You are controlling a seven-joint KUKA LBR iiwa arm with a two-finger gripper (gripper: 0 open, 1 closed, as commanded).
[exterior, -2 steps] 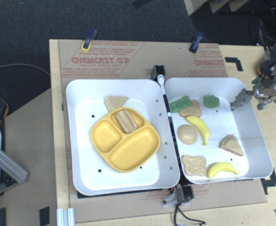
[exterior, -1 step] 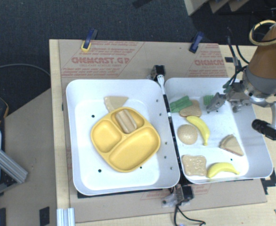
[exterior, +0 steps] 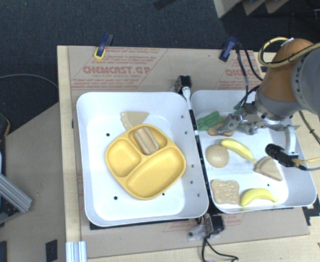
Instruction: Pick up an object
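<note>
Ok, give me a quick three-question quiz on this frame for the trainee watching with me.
1. True or false: the yellow divided plate lies in the right bin.
2. How many bananas are in the right bin?
3. What sits in the plate's small upper compartment? A) a hot dog bun B) a banana C) a slice of bread

Key:
1. False; it lies in the left bin.
2. Two: one near the middle, one at the near edge.
3. A, the hot dog bun.

Probably a robotics lab: clamped bench (exterior: 149,64), trailing cables (exterior: 18,81).
</note>
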